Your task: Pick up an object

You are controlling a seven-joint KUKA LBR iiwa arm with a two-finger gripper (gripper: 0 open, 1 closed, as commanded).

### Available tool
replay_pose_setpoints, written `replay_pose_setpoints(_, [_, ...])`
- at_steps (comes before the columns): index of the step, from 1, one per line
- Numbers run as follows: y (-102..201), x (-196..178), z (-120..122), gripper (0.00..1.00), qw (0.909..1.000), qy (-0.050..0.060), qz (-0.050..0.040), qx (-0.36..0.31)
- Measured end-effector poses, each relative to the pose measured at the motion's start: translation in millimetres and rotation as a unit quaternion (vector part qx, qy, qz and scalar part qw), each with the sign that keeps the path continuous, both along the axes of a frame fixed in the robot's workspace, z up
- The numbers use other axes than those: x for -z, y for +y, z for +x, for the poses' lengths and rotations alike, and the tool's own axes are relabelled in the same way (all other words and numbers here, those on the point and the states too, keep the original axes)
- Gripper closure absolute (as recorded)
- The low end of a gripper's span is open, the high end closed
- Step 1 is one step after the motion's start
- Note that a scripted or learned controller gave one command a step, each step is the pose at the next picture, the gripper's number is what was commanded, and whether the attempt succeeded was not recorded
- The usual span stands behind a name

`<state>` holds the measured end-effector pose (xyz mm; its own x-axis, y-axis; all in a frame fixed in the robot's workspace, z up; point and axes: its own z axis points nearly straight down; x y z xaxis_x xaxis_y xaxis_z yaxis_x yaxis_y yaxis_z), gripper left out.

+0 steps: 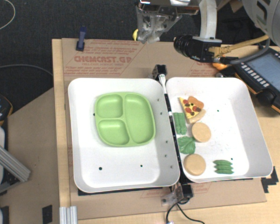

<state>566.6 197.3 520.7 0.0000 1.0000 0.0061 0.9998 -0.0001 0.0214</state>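
My gripper [149,31] hangs high above the bench's far edge, behind both bins and well clear of everything in them. In the right bin [233,120] lie a pizza slice [192,108], a tan round cookie [201,132], a second tan cookie [195,164], a long green piece [179,123], a green leafy piece [186,145] and green pea pods [223,167]. All of these sit along the right bin's left side and front. A green divided plate [125,119] rests in the left bin [84,167].
The bins meet at a central rim with a black clip [159,71] at its far end. A blue clip [80,39] stands on the cardboard at the far left. A tablet-like pendant [263,73] lies to the far right of the bench.
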Motion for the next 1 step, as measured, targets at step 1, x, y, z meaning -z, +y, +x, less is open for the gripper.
replay_pose_setpoints(1, [28.5, 74.6, -43.7, 1.0, 0.9999, 0.015, -0.0041, -0.002])
